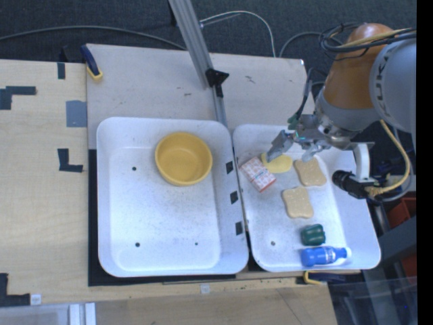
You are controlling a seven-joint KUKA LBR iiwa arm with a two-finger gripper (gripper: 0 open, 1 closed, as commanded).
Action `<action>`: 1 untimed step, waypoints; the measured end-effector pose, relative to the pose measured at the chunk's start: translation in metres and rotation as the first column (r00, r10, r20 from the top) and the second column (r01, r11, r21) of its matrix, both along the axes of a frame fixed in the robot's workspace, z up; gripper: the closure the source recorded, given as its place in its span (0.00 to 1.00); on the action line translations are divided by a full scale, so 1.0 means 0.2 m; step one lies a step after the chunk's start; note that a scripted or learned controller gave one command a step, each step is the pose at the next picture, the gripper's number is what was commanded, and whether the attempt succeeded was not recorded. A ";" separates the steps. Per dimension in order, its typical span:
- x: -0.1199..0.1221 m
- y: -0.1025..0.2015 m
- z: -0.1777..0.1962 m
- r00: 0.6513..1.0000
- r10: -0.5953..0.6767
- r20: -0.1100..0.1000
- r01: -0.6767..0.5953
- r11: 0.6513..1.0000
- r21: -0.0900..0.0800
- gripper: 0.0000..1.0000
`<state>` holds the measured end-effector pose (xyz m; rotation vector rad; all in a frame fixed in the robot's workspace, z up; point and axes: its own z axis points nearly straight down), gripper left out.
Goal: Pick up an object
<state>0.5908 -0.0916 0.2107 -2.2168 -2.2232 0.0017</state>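
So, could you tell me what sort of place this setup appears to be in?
Most likely a robotics lab bench set up for grasping trials. A grey and orange arm reaches over two shallow white bins holding toy-like items, such as a yellow bowl and a blue bottle, with loose cables behind.

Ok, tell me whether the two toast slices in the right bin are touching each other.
Apart. The camera view shows bare white bin floor between the upper toast slice and the lower toast slice.

grey metal pole (pixel 193 32) over bench, blue-yellow clamp (pixel 91 62), black cables (pixel 250 19)
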 end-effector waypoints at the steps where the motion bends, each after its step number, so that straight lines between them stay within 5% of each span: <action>1: 0.00 0.00 0.00 1.000 0.000 0.000 0.000 1.000 0.000 0.00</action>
